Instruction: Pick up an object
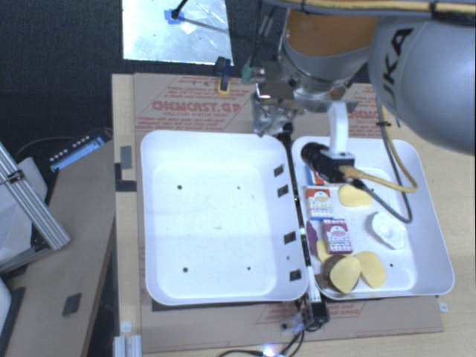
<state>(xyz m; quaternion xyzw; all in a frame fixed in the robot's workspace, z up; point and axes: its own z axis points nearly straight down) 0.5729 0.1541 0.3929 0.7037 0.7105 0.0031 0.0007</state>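
Observation:
My gripper (269, 122) hangs over the back end of the divider between the two bins, under the arm's orange band (327, 21). Nothing shows beneath it. The objects lie in the right bin (428, 222): a red-and-white box (318, 199), a small box with a red front (336, 236), a yellow piece (355, 196), a white lump (388, 229), and two yellow round pieces (344, 274) at the front. All of them lie in front of and to the right of the gripper. The arm hides the right bin's back part.
The left bin (216, 214) lies left of the gripper. A black fitting with a yellow cable (327, 162) hangs from the arm over the right bin's back. A blue-and-yellow clamp (222, 76) stands behind the bins on the cardboard (186, 103).

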